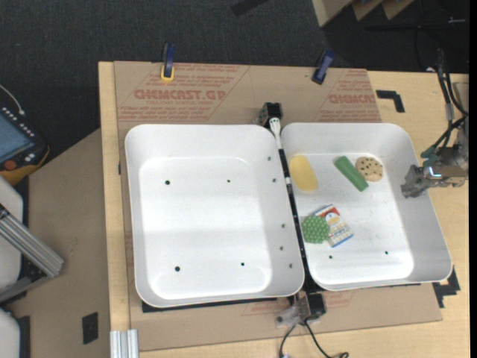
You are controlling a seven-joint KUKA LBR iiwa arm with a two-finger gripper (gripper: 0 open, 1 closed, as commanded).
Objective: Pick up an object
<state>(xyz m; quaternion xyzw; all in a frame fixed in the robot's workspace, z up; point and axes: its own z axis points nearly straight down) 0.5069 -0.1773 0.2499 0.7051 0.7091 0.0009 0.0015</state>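
While the two shallow white bins sat side by side on the cardboard-covered bench (223,84), the gripper (419,179) hung at about three o'clock, just over the right rim of the right bin (387,263), and nothing lay between its fingers as far as I could see; from where I stood it was too small and blurred for me to tell how far apart they were. All the loose things lay in that right bin. A pale yellow oval piece (303,173) rested near the bin's left wall, at roughly ten o'clock from its middle. A green bar (349,173) lay tilted at about one o'clock, and just beside it, touching or nearly so, was a round chocolate-chip cookie (369,168). Toward six o'clock sat a small colourful packet (333,225) with a bumpy green lump (314,230) tight against its left side. The gripper stood apart from every one of them, the cookie being nearest. The left bin (149,222) showed a few dark dots on its floor. Two blue clamps (168,60) held the cardboard's far edge at twelve o'clock, and a black bracket (271,114) sat where the two bins met.
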